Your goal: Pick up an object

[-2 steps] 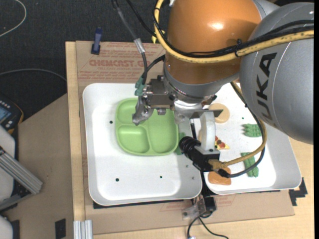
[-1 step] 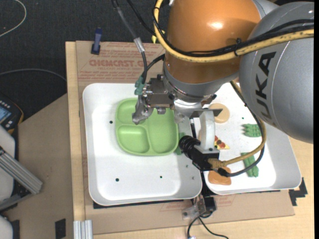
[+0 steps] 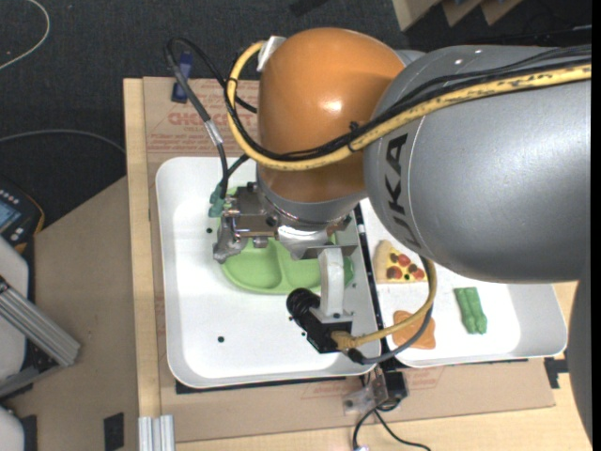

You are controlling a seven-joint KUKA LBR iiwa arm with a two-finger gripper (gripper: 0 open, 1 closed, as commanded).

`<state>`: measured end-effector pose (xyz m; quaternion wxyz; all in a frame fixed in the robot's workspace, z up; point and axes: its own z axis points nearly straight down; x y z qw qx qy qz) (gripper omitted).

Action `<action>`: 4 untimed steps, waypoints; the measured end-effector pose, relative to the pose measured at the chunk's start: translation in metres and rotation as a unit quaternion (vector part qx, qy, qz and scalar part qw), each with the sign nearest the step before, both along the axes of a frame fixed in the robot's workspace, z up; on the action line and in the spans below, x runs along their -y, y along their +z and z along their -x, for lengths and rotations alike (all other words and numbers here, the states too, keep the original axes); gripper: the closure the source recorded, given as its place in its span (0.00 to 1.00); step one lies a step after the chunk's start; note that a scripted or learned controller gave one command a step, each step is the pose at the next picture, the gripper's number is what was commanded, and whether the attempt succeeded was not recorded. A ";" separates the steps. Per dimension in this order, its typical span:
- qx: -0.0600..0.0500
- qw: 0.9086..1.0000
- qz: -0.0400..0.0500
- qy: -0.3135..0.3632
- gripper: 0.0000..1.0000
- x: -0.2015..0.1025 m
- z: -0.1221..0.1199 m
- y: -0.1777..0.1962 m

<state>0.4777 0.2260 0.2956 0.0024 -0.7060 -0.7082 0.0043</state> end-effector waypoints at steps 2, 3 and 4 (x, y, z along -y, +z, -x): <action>0.004 1.000 -0.002 -0.003 1.00 0.017 -0.002 -0.072; 0.015 1.000 -0.005 -0.002 1.00 0.042 -0.038 0.126; 0.007 1.000 -0.003 0.001 1.00 -0.001 -0.002 0.149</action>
